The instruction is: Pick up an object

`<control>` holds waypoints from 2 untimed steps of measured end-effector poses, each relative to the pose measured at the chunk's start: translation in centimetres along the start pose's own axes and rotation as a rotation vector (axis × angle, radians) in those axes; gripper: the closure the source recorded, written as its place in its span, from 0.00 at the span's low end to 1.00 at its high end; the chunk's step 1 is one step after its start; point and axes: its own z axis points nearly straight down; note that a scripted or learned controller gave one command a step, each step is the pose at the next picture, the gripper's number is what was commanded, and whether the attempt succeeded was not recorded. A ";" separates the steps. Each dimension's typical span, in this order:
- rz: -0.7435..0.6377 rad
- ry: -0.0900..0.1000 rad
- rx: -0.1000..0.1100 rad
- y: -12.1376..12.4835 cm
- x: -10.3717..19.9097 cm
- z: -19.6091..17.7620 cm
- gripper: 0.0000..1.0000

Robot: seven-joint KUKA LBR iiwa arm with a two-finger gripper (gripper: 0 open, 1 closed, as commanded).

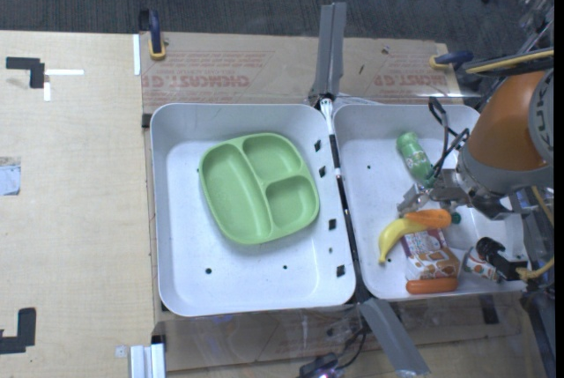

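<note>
The right bin [370,182] holds several objects. A green bottle [412,154] lies near its back. A yellow banana [394,237] lies in the middle, with an orange carrot-like piece [432,217] right beside it. A printed snack packet [430,259] and an orange sausage shape [432,285] lie toward the front. My gripper [421,196] reaches in from the right and hangs low between the bottle and the carrot piece, just above the banana's upper end. No object can be seen held in it.
The left bin [176,218] holds a green divided plate [260,187]. A small white and orange item [480,265] sits at the right bin's right wall, under the arm. The orange wrist band [511,125] overhangs that bin's right side.
</note>
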 end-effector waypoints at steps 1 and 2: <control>0.150 -0.001 0.000 9.6 -0.3 0.0 0.00; 0.149 -0.003 0.000 9.6 -0.4 -1.0 1.00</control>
